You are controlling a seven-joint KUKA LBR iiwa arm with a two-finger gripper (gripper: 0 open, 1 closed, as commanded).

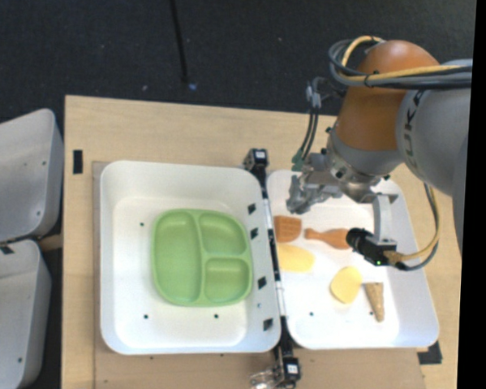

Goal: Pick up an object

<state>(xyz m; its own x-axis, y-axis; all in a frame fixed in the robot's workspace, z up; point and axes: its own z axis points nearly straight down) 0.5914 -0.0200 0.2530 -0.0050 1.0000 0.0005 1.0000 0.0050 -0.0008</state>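
The left bin (115,224) is holding a green tray (201,256) with three compartments, lying flat near its middle. Nothing is reaching toward it.

The right bin (407,320) is carrying the loose pieces. A wooden spatula (310,232) is lying just right of the divider, its blade toward the left and its handle pointing right. Just below it a yellow slice (295,259) is resting flat. Further right a second yellow piece (345,285) is sitting near a brown cone (374,300), the two close but apart.

The gripper (304,194) is hanging over the upper left part of the right bin, just above the spatula's blade, with the grey and orange arm (386,99) coming in from the right. Whether it is released or clenched cannot be told at this angle, and nothing is showing as being held.

By the look of it the pick is not yet done: every piece is lying on the bin floor. The descent, the closing and the lift are all judged to be left, with the spatula the likeliest target.
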